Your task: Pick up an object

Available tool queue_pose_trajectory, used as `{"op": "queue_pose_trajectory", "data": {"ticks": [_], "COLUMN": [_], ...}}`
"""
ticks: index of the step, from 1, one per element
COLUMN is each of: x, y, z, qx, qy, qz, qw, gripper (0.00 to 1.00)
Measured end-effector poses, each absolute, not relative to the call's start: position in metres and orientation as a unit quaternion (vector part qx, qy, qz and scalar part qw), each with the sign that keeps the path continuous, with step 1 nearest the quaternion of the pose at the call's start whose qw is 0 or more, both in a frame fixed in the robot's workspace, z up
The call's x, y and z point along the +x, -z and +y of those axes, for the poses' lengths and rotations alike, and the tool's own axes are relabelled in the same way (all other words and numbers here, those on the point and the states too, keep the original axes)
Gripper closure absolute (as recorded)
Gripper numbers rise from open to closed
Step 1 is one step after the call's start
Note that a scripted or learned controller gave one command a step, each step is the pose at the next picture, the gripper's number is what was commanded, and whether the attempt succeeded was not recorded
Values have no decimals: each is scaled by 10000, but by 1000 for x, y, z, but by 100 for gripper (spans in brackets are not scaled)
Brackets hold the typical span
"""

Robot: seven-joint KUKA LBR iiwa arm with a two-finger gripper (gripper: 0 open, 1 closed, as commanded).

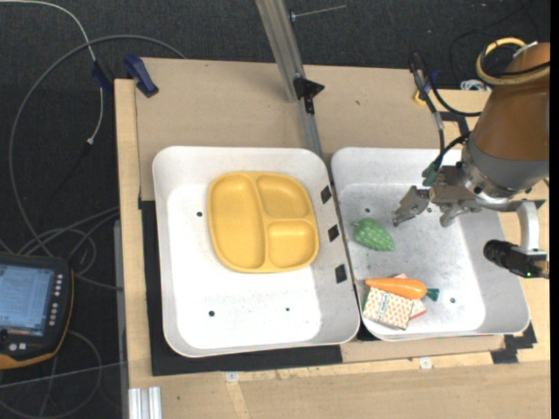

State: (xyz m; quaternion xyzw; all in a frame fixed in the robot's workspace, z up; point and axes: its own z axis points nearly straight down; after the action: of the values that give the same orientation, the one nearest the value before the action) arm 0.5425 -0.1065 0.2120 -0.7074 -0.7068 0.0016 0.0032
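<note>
You're looking down on the worktop [227, 94] with the two white bins sitting side by side, and your arm [515, 112] is reaching in from the right over the right bin [489, 312]. The pincer [428, 206] is hanging above the upper middle of that bin with its two fingers [409, 209] spread apart, and nothing is sitting between them, so you're holding nothing right now. Just to the lower left of the pincer, the green leafy toy vegetable [373, 235] is lying on the bin floor near the bin's left wall, close to the fingertips but apart from them. Further toward the near edge, the orange carrot [397, 286] is lying crosswise, and it's resting on top of a small patterned packet [389, 308] in the near left corner of the bin. Over in the left bin [183, 234], the yellow divided plate [262, 221] is sitting in the upper middle, its three compartments facing up. A metal pole [279, 33] is running down from the top toward the gap between the bins, and a handheld control pad [31, 308] is lying off the worktop at the far left.
</note>
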Motion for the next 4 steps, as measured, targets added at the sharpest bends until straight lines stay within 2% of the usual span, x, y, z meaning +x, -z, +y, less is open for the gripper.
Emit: {"op": "queue_pose_trajectory", "data": {"ticks": [2,3,4], "x": [543,545,543], "y": [-96,-110,-174], "z": [-103,-103,-104], "qx": [-7070,-7071,-7066], "qy": [-20,8,21], "qz": [-7072,-7071,-7076], "qw": [39,5,-31], "gripper": [0,100,100]}}
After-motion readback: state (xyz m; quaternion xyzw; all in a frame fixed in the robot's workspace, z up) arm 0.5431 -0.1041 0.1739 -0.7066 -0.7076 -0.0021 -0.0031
